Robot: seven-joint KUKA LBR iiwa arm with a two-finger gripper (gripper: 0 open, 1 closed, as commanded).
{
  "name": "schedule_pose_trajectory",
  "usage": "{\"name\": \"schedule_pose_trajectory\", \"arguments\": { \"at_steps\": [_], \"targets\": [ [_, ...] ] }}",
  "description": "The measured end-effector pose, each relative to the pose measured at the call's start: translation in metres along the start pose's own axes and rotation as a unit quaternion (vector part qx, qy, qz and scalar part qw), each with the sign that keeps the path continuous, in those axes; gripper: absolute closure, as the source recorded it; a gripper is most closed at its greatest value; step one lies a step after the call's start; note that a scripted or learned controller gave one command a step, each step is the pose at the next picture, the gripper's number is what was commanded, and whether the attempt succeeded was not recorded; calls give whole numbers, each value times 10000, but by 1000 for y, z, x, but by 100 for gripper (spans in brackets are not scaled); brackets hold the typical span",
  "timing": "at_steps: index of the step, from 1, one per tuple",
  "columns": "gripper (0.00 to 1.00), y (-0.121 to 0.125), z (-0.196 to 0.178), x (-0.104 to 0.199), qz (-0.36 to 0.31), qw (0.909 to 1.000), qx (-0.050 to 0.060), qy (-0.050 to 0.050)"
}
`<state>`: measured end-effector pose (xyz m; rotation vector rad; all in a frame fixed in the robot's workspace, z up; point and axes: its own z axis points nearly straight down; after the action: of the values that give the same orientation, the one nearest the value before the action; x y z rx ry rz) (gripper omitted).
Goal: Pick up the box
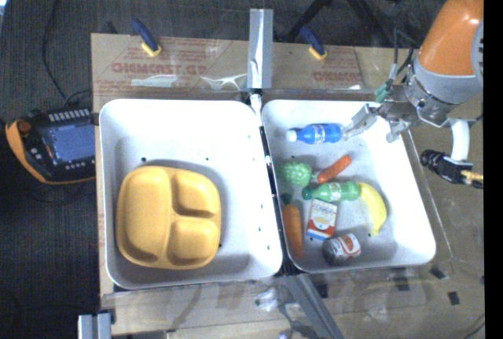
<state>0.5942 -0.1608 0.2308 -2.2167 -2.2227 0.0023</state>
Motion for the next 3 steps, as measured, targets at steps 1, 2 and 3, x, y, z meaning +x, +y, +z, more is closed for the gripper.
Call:
{"name": "schedule_pose_trajectory", "arguments": {
  "at_steps": [1, 2, 3],
  "targets": [
    [100, 0, -8, 1, -11, 10000, 5, 4],
    [100, 16, 48, 2, 1388, 9903, 8, 1],
    [100, 43, 71, -5, 3082, 9513, 1, -18]
  ]
}}
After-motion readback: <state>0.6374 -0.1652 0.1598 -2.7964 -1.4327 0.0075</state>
